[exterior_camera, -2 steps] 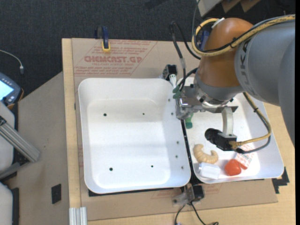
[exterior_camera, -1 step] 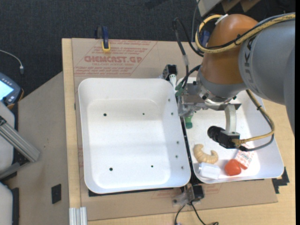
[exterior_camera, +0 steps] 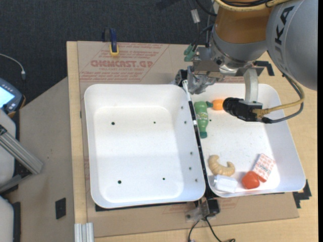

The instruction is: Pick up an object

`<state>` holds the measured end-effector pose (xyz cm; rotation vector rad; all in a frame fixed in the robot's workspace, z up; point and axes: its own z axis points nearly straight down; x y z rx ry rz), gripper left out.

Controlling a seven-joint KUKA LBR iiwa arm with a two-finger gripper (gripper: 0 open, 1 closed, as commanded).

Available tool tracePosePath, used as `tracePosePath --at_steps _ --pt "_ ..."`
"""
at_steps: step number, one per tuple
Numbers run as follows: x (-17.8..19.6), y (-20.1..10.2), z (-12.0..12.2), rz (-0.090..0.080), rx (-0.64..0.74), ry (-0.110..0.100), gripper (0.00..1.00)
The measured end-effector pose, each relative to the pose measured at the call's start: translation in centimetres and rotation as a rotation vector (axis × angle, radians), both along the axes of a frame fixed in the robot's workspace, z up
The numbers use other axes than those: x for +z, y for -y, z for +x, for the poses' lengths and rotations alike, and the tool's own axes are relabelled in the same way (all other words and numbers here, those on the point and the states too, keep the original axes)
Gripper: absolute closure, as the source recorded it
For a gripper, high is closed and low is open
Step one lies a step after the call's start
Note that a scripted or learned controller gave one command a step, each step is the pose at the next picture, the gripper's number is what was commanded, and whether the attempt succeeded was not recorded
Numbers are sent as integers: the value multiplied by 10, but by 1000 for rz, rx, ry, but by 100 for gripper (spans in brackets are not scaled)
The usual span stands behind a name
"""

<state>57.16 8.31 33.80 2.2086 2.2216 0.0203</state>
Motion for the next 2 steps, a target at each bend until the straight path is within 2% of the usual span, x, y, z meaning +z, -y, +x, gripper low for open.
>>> tracePosePath --at_steps 1,2 --pt "17 -101 -56 0 6 -14 100" --pt "26 -95 -53 -3 -4 -12 100"
